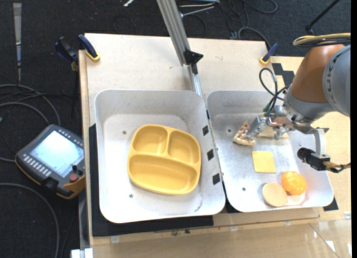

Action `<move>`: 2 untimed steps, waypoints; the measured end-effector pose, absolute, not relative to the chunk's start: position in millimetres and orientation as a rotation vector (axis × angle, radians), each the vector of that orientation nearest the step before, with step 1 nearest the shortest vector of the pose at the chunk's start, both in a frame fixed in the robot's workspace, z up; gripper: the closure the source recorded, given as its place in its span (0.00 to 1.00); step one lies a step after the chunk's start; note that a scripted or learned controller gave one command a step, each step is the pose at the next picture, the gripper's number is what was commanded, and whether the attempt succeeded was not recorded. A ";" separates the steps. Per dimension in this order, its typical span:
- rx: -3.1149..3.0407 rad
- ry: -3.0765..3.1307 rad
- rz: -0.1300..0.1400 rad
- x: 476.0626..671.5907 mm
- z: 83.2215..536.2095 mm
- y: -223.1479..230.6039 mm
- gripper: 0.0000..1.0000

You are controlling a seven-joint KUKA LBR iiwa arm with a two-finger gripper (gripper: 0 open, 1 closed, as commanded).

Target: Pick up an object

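Yellow divided tray [164, 159] is occupying the left bin [111, 106], apart. Right bin [223, 106] is holding a pizza slice [243, 134], cheese square [264, 161], orange piece [293, 183]. Tool [263, 127] is hovering beside the slice, likely its target; grip state: cannot tell.

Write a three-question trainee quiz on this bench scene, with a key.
1. True or false: the yellow divided tray lies in the right bin.
2. Which item lies nearest the gripper: A) the pizza slice, B) the orange ball, C) the tan disc?
3. Fill in: the flat yellow square lies in the ___ bin.

Key: 1 false, it lies in the left bin; 2 A; 3 right.
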State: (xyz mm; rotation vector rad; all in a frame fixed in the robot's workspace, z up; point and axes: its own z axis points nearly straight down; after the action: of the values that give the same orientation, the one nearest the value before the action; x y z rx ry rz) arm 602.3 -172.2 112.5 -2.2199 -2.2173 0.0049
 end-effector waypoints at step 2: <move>-2.228 -2.230 -0.014 607.7 113.8 -172.4 1.00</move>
State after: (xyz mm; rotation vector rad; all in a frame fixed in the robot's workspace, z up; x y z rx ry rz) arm 607.7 -172.4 113.8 -2.2281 -2.2304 -0.0138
